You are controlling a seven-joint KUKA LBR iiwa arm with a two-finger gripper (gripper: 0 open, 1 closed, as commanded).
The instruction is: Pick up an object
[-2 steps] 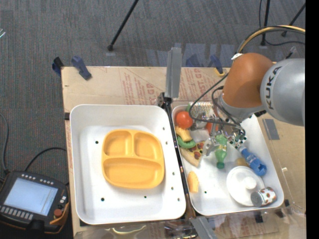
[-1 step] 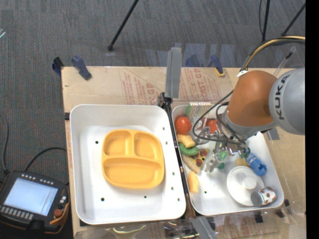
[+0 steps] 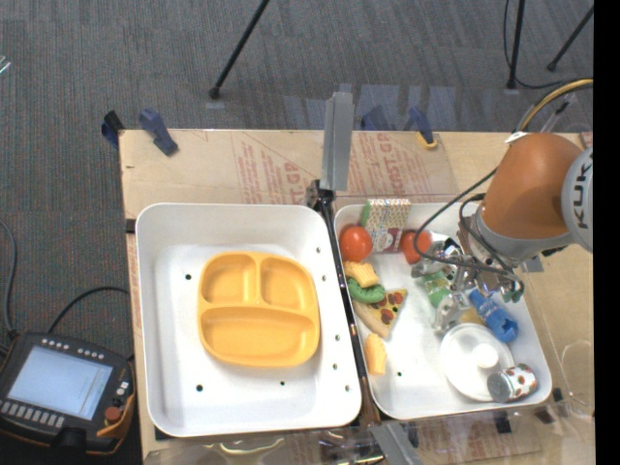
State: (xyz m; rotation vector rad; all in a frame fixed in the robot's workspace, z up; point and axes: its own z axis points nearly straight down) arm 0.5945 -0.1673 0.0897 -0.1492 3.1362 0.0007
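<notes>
Gripper (image 3: pixel 455 284) hung low near blue bottle (image 3: pixel 494 318); claw state unclear. Crowded toys risked snagging, glancing grasp, bottle slipping.

A divided yellow plastic plate (image 3: pixel 259 310) lies in the left white bin (image 3: pixel 155 260). The right white bin (image 3: pixel 412 395) holds a red tomato (image 3: pixel 355 243), a toy pizza slice (image 3: pixel 385 310), a blue bottle (image 3: pixel 494 317) and a white bowl (image 3: pixel 465 366); the gripper (image 3: pixel 463 277) hangs over them

We note yellow divided tray (image 3: pixel 259 310), white bins (image 3: pixel 155 260), red tomato (image 3: pixel 355 243), blue bottle (image 3: pixel 494 318), white plate (image 3: pixel 465 366), orange arm band (image 3: pixel 528 184).
</notes>
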